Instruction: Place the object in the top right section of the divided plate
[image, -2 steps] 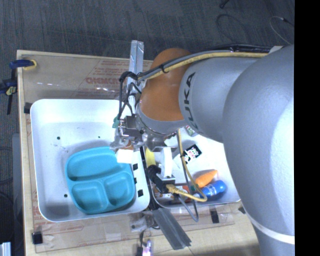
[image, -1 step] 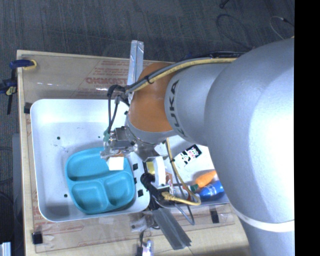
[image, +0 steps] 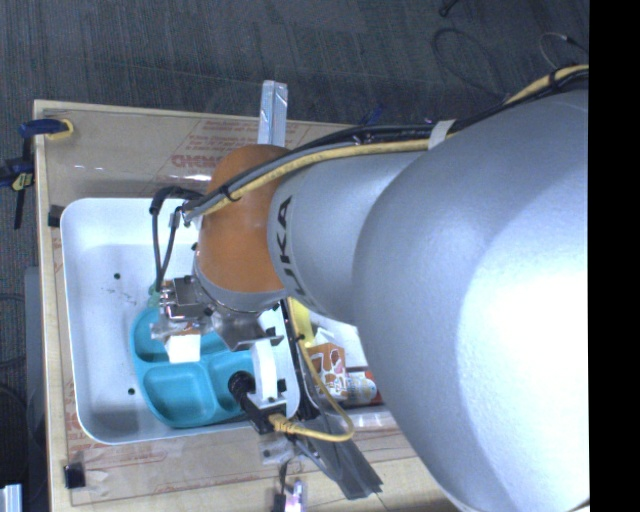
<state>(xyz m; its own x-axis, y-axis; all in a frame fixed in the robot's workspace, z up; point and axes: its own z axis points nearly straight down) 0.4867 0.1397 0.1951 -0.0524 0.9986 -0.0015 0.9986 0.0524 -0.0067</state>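
The arm hangs over the teal divided plate at the white bin's six o'clock corner.

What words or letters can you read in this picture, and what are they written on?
"KU": black letters on the grey robot arm, by the orange band; the other letters are hidden.
Red print on the bench board behind the white bin: too blurred to read.
Label on the small packet beside the blue divided plate: too small to read.
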